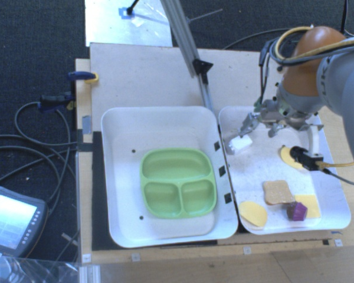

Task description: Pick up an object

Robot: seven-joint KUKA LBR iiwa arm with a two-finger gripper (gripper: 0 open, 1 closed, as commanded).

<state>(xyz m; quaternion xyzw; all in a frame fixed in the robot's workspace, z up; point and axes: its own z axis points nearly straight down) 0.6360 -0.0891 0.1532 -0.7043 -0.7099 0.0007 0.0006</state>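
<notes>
– Grey jaws, spread apart over the far end of the right bin (256, 173), and nothing sits between them!

– So where is the nearest thing to grab?

– The white block (241, 142) lies on the bin floor just beside the left-hand jaw tip, close to the wall shared with the other bin. Whether it touches the tip, I cannot tell.

– And further out?

– A yellow disc (287, 156) is near the right wall, partly covered. Towards the near end, a tan slice (277, 191) lies flat, with a purple piece (296, 211) just beside its corner and resting against a yellow square (312, 205). A yellow oval (253, 213) sits in the near-left corner, apart from the slice.

– The arm?

– The arm (342, 78) comes in from the right, its orange band (315, 43) up high.

– Next door?

– The left bin (124, 158) holds a green three-part tray (178, 181), lying flat. Both bins sit side by side on the table (141, 75).
</notes>
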